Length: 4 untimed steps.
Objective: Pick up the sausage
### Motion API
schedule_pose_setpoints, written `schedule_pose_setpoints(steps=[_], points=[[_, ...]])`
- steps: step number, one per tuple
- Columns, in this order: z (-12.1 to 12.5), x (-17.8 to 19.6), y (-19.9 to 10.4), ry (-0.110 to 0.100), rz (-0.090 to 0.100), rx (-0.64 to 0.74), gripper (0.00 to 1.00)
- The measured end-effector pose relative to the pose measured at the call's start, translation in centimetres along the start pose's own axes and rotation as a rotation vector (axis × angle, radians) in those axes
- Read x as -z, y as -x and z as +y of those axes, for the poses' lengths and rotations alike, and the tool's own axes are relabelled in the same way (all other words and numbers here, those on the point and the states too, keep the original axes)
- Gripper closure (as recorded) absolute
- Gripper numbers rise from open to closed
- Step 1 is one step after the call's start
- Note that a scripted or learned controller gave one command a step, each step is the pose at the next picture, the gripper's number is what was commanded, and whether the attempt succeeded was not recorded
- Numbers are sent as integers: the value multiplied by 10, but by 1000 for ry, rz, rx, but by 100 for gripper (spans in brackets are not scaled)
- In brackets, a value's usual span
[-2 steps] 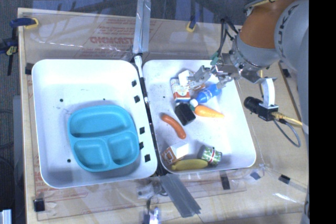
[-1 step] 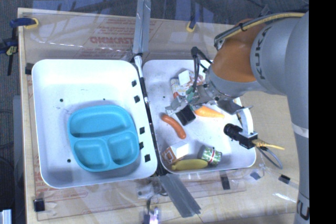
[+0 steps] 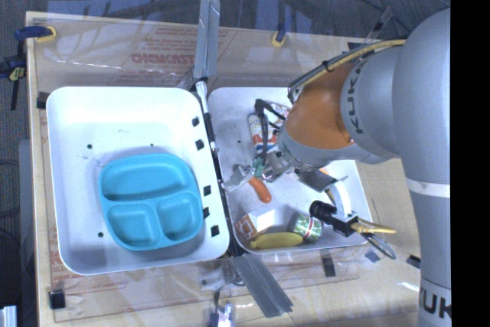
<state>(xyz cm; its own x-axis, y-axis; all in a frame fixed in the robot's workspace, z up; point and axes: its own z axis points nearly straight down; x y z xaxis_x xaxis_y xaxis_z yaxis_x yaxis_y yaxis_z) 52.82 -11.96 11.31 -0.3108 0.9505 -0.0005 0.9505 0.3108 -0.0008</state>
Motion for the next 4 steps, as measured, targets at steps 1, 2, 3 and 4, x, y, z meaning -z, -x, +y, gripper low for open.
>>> schedule_pose_setpoints(steps=[1,2,3,4], points=[[-10,-4,-2,42,-27,79,0],[-39,-8,-8,30,-36,251,0],[-39,-1,-11,25,-27,258,100],[37,81,-45,0,0,432,100]])
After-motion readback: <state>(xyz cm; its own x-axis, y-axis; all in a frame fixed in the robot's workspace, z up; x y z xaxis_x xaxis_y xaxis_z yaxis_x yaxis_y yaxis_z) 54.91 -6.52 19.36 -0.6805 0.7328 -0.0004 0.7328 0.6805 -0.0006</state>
